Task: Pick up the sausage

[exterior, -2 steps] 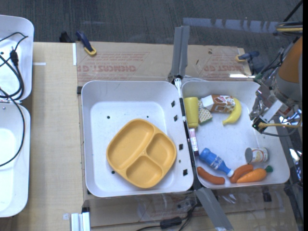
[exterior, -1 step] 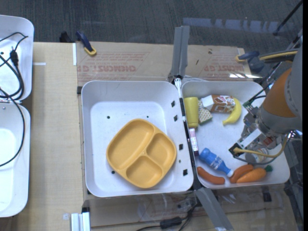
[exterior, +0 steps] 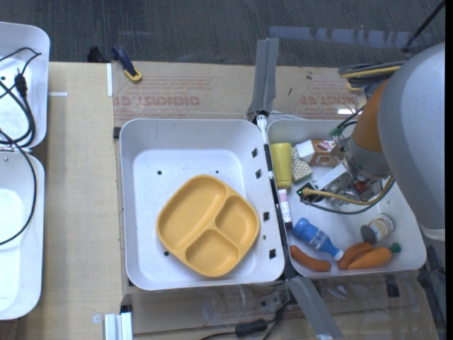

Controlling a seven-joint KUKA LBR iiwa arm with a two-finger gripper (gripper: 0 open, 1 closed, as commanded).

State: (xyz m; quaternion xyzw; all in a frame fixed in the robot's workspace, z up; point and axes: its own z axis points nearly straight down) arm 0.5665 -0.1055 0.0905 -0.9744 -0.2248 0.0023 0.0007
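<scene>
The sausage is a short reddish-brown link lying flat at the front left of the right bin, just in front of a blue bottle. The grey arm with its orange band comes in from the right and hangs over the middle of that bin. My gripper is low among cables and small items in the bin's centre, well behind and to the right of the sausage, apart from it. The arm's bulk hides the bin's right side.
Two orange carrots and a small can lie right of the sausage. A yellow bottle and small cartons sit at the bin's back left. The left bin holds a yellow divided plate.
</scene>
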